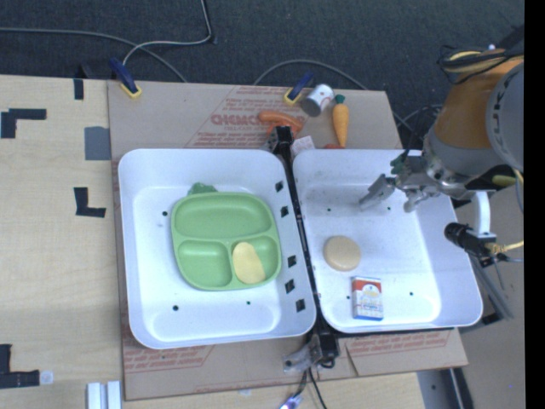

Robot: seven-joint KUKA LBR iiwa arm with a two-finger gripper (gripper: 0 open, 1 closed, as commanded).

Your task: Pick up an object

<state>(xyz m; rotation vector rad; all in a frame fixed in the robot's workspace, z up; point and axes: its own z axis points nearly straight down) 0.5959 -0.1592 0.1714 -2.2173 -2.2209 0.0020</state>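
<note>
End effector point(387, 193): hanging over the upper part of the right bin, reaching in from the right, fingers spread apart, gripping nothing.
Arm point(477, 118): grey with an orange band, entering from the right above the end effector.
Right bin point(430, 313): lying beneath the end effector, white and shallow.
Round beige object point(342, 252): lying on the right bin's floor, below and a little left of the end effector, apart from the fingers.
Small box point(367, 298): red and white, lying flat near the right bin's lower edge, below the end effector, just beside the round beige object.
Left bin point(149, 186): sitting well left of the end effector, touching the right bin along the middle seam.
Green plate point(223, 239): divided, resting in the left bin, far left of the end effector.
Yellow piece point(248, 262): lying in the green plate's lower right compartment.
Carrot point(340, 121): orange, lying on the desk point(51, 228) beyond the bins, above and left of the end effector.
</note>
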